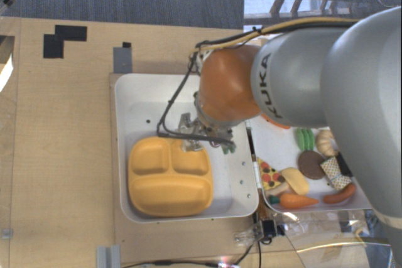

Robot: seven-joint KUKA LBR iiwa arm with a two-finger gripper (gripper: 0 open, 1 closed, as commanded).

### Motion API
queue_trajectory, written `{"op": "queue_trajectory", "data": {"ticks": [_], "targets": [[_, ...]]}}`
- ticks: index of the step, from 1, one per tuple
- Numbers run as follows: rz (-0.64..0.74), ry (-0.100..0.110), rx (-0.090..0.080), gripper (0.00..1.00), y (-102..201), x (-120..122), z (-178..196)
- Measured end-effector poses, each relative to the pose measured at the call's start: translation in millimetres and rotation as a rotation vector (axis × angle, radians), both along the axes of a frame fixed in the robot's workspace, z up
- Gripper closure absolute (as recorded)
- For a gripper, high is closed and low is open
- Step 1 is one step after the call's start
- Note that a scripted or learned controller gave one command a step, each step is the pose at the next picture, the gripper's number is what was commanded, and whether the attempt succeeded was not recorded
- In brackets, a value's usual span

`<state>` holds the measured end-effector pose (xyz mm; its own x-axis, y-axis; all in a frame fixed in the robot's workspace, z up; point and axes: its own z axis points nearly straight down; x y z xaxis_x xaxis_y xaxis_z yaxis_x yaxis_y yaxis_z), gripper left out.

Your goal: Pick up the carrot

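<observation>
The carrot (298,201), orange and stubby, lies near the front edge of the right bin (314,209). My gripper (202,137) hangs over the left bin (135,103), just above the far edge of a yellow divided plate (168,176). It is well to the left of the carrot, and the grey arm with its orange band (229,85) hides most of the right bin's far part.
Around the carrot in the right bin lie a pizza slice (270,177), a pale yellow piece (295,180), a brown disc (309,163), green beans (306,138), a red sausage (339,196) and a garlic bulb (325,142). A black cable (173,103) loops beside the gripper.
</observation>
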<state>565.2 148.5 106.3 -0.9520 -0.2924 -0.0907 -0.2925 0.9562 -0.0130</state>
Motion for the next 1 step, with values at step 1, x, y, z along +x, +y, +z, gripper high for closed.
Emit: {"op": "queue_trajectory", "data": {"ticks": [1], "targets": [[-0.282, 0.026, 0.016, 1.00, 2.2, -8.0, 33.6]]}}
